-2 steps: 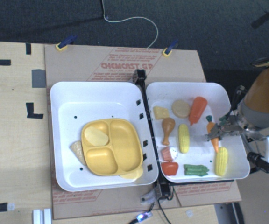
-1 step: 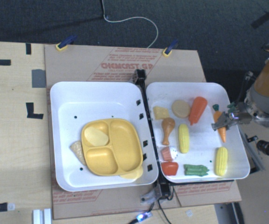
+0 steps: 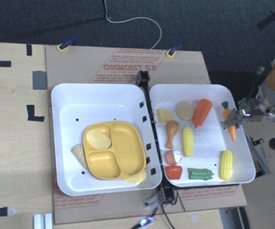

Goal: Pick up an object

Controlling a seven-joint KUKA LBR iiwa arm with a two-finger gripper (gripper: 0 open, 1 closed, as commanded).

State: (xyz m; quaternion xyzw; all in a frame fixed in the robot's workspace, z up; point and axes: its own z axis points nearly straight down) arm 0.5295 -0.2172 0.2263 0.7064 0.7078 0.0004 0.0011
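Small orange carrot (image 3: 232, 131), pointed downward

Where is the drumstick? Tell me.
The drumstick lies in the right bin, near its left wall, between the cheese piece above it and the corn cob at its right.

White cable (image 3: 142, 20) loops above clamped cardboard (image 3: 128, 66).
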